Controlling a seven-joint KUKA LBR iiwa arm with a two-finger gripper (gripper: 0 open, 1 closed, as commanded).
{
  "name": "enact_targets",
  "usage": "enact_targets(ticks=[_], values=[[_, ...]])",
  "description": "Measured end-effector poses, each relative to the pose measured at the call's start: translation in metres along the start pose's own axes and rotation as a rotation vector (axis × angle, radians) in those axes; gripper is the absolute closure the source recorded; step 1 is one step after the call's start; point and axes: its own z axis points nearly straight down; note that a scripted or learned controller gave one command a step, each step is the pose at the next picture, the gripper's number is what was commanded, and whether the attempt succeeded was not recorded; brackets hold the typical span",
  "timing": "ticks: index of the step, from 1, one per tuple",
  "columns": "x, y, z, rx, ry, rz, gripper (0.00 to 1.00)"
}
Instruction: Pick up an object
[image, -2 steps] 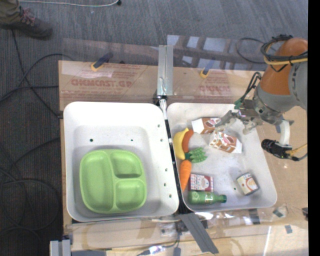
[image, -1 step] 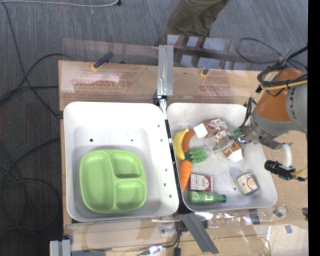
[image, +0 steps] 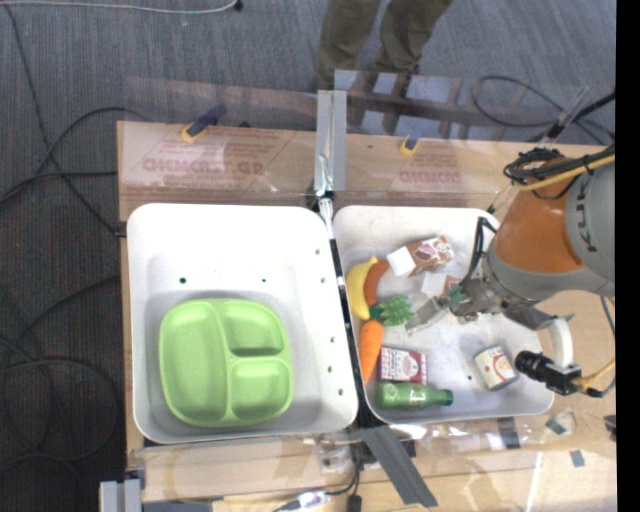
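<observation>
I see the gripper (image: 437, 310) low in the right bin (image: 452, 395), just right of the carrot (image: 370, 345); I cannot tell its grip state

Bright even overhead light, soft shadows, perhaps slight blur throughout.

The arm (image: 590, 225) is grey metal with a broad orange band (image: 530, 240) above the wrist (part of a dark letter shows on the grey shell). Black and yellow cables (image: 545, 165) loop over its top.
</observation>
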Motion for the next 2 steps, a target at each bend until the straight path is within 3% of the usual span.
enact_targets(ticks=[1, 2], values=[[-0.033, 0.073, 0.03, 0.034, 0.02, -0.001, 0.0], [-0.032, 0.1, -0.011, 0.002, -0.005, 0.007, 0.0]])
